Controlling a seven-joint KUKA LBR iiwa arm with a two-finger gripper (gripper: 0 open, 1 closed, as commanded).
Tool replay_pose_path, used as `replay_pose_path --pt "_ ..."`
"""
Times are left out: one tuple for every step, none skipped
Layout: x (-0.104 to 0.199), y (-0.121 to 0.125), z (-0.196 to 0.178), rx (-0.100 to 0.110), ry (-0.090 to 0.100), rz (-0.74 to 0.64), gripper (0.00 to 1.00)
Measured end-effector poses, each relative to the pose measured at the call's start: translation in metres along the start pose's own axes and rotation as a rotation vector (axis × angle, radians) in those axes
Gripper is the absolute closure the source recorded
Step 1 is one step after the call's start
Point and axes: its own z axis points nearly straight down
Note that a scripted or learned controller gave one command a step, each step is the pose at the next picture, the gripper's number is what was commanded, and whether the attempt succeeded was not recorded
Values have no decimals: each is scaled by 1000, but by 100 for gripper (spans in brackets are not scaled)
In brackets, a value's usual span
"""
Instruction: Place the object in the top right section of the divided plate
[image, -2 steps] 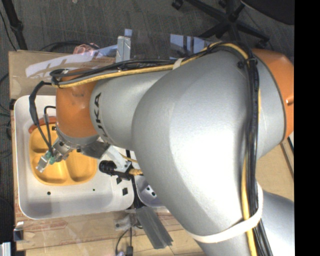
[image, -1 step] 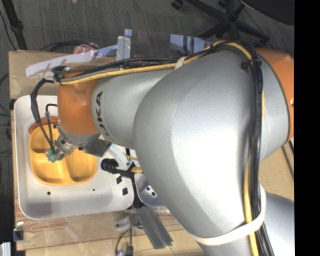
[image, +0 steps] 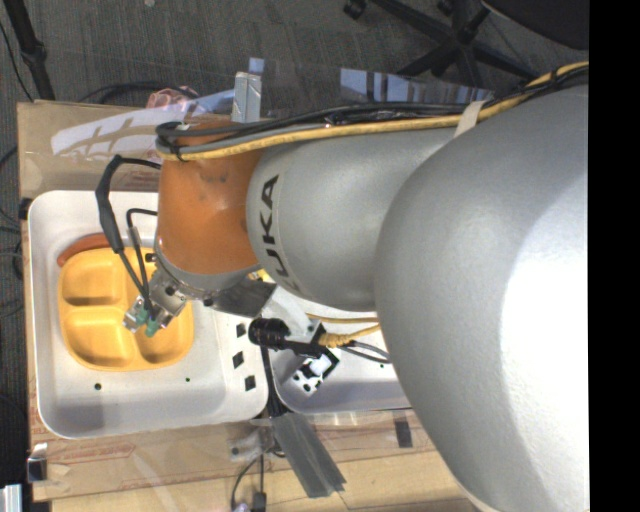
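Note:
A yellow divided plate (image: 95, 310) lies in the left white bin (image: 110, 405), toward its left side. Its sections show as shallow hollows split by raised ridges. My gripper (image: 146, 320) hangs over the plate's right part, just above the ridge between two sections, with a small teal-green bit at its tip. The grey arm and its orange band (image: 205, 215) hide the plate's right edge and whatever lies under the wrist. A thin orange-brown sliver (image: 82, 244) peeks out along the plate's upper left rim; I cannot tell what it is.
The right bin (image: 340, 395) is mostly hidden under the arm; a black-and-white tag (image: 313, 370) shows near its left rim. Black cables (image: 112, 215) loop from the wrist over the left bin. The brown bench (image: 80, 135) surrounds the bins.

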Motion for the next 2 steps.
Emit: replay_pose_path --pt "-12 54 96 0 3 300 100" --pt "18 21 47 4 2 150 100"
